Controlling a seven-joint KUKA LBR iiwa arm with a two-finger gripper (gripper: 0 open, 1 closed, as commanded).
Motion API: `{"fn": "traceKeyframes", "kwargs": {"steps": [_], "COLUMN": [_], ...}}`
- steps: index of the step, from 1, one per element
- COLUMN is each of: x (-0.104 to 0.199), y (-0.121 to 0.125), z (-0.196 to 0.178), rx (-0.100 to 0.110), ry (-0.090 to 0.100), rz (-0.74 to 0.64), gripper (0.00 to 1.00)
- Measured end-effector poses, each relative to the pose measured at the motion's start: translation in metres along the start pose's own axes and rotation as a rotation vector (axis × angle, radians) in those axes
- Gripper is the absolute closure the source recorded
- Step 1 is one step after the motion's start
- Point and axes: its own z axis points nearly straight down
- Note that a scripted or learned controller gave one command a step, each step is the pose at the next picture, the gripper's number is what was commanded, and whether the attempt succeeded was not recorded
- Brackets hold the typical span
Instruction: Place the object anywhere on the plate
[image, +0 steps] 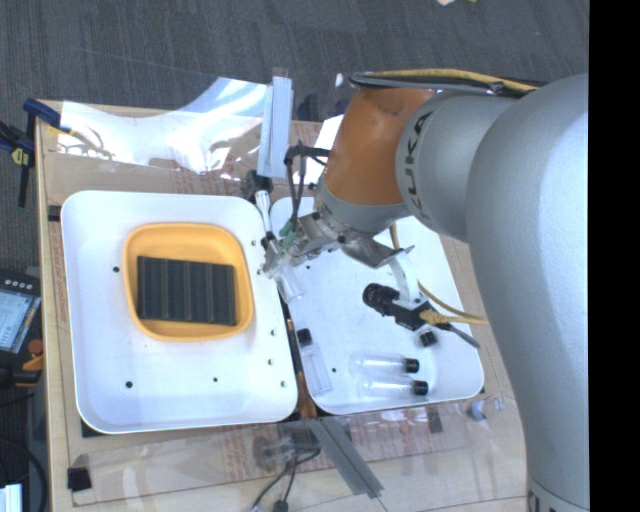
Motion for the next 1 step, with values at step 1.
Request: {"fn": "traceKeyframes", "kwargs": {"steps": [1], "x": [-0.0004], "y": [0.0], "z": [-0.0003], "rx": [0.0], "ry": [-0.001], "rz": [0.0], "gripper": [0.0]}}
